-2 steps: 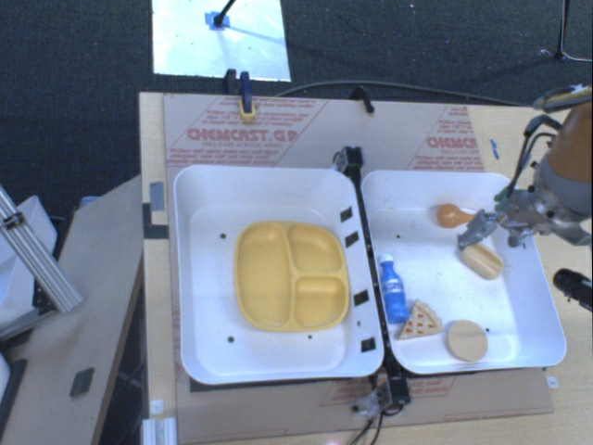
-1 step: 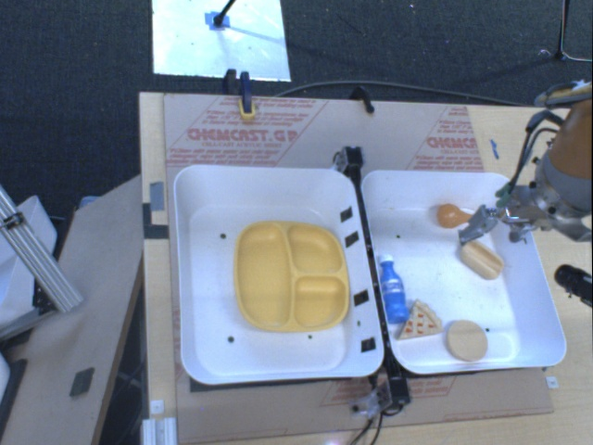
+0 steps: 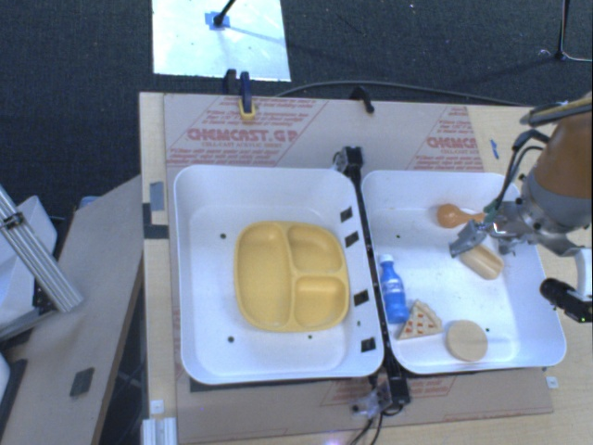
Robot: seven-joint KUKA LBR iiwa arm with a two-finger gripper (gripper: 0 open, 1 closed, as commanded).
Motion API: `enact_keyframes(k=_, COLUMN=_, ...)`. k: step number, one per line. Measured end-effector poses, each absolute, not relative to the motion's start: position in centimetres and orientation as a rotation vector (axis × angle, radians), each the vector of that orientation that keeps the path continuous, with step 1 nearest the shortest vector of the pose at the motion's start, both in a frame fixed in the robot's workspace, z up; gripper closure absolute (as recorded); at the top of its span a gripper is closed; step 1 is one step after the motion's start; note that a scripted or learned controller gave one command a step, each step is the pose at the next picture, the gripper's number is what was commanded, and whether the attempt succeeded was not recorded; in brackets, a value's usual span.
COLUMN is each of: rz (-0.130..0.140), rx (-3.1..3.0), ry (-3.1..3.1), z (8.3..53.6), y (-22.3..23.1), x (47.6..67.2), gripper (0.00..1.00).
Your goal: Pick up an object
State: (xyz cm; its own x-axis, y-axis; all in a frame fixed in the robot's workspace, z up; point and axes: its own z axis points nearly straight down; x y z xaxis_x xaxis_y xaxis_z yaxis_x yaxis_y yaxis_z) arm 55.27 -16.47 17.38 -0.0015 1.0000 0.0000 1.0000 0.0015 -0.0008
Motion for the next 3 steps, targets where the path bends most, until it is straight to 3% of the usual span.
enact_keyframes(k=2, rz=0.001, rx=-2.218, ry=-2.221, z=8.2, y=-15.8, x=54.9, gripper=0.0)
enact_keyframes(k=3, rz=-0.002, rx=-2.221, ry=-2.226, z=9.5, y=-15.8, x=55.0, gripper=1.0)
